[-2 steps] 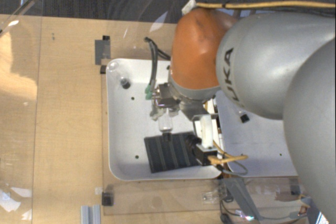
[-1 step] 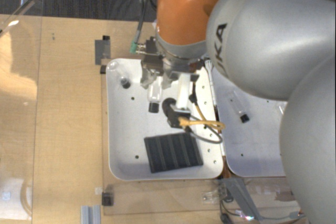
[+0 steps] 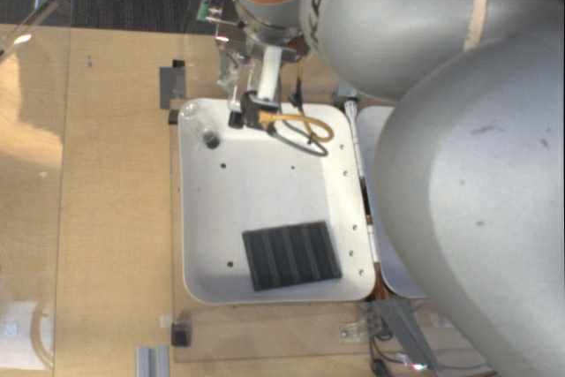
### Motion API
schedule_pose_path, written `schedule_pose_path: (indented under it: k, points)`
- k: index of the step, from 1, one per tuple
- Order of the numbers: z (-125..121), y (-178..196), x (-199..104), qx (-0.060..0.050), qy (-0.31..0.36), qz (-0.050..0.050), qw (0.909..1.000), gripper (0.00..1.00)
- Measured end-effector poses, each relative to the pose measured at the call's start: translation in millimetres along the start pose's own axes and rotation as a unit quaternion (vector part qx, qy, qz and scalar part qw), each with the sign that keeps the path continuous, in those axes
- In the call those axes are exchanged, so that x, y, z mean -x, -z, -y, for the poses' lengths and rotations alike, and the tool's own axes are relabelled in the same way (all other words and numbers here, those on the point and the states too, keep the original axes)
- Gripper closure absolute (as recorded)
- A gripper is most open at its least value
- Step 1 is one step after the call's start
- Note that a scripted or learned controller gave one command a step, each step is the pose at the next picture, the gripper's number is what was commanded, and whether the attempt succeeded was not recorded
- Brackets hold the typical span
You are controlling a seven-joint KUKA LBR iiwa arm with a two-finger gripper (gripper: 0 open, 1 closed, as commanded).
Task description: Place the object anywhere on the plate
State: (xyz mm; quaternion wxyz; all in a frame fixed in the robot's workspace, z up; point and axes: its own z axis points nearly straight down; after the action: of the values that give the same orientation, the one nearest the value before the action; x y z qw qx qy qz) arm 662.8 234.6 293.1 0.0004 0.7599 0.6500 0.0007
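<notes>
Gripper (image 3: 240, 106) above the white bin (image 3: 265, 199), its grip unclear to us; the dark ribbed plate (image 3: 291, 256) apparently lies bare.

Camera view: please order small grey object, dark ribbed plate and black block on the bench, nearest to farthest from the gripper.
1. small grey object, left bin's far corner, by the gripper.
2. dark ribbed plate, same bin's near side.
3. black block, on the bench beyond it.

In the left bin (image 3: 199, 216) a flat slab (image 3: 291, 255) lies near the front edge and a small object (image 3: 210, 139) in the far left corner.
</notes>
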Motion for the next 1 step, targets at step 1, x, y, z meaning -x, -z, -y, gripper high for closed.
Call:
schedule_pose_path:
  k: [1]
  points:
    - [-4.7,-87.8,-2.2,-0.001,-0.052,0.0,0.9986,1.0]
